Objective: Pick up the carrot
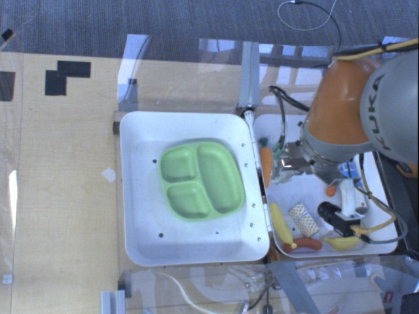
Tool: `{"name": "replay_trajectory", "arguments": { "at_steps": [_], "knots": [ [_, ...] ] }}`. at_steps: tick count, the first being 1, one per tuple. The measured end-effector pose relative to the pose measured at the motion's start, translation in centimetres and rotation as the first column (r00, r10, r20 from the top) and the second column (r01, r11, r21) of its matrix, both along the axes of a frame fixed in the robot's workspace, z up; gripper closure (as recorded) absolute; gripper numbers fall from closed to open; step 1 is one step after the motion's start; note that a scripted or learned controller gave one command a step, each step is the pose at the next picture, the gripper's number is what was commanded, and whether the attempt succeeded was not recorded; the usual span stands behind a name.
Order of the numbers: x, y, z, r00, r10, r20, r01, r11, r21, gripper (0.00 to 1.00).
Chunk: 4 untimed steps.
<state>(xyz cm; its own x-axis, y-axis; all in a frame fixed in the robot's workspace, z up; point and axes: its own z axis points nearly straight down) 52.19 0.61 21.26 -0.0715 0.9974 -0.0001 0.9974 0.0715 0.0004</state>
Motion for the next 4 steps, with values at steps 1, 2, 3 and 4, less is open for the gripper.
{"name": "replay_trajectory", "arguments": {
  "at_steps": [1,2,3,4],
  "knots": [
    [0.1,-6.2,3.9,0.946,0.323,0.003,-0.323,0.946,-0.002,1.0],
    [-3.5,-3.3,0.0,0.855,0.519,0.002,-0.519,0.855,-0.001,1.0],
    [-3.5,1.5,0.7,0.978,0.209,0.0,-0.209,0.978,0.0,1.0],
    [-2.8,-2.8,-0.3,0.859,0.512,0.001,-0.512,0.859,-0.001,1.0]
  ]
}}
